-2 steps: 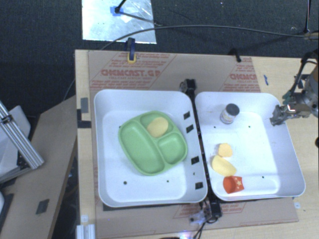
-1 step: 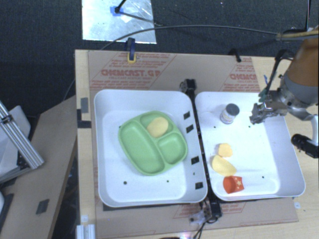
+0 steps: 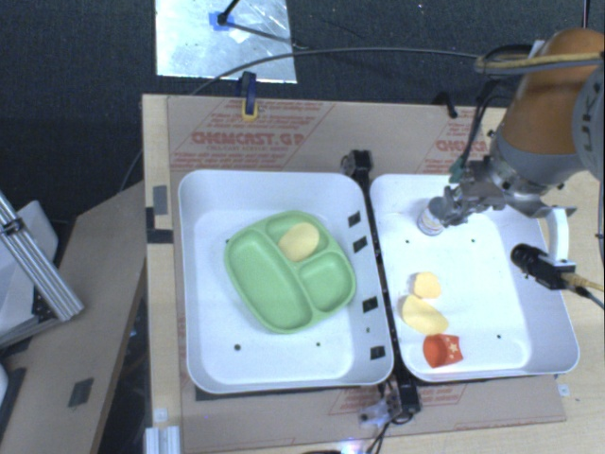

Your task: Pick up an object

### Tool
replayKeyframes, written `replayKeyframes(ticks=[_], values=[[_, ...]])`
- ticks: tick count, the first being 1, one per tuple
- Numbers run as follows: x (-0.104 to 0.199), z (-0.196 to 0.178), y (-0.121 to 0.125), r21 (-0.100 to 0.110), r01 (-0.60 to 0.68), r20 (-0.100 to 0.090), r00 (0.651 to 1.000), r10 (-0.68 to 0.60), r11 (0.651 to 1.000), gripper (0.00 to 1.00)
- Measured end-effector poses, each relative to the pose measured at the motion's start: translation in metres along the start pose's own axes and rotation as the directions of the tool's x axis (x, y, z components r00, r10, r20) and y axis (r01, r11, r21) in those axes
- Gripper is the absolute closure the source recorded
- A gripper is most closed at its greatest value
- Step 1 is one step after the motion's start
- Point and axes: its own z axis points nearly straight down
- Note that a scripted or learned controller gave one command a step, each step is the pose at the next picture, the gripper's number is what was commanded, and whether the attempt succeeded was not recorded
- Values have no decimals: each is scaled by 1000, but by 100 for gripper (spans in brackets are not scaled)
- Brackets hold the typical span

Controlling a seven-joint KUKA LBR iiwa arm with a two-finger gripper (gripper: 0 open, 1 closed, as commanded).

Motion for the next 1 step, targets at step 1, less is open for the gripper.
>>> replayKeyframes(ticks=[1], values=[[51,12,-3,2,0,-1,1000,0,1000,100]])
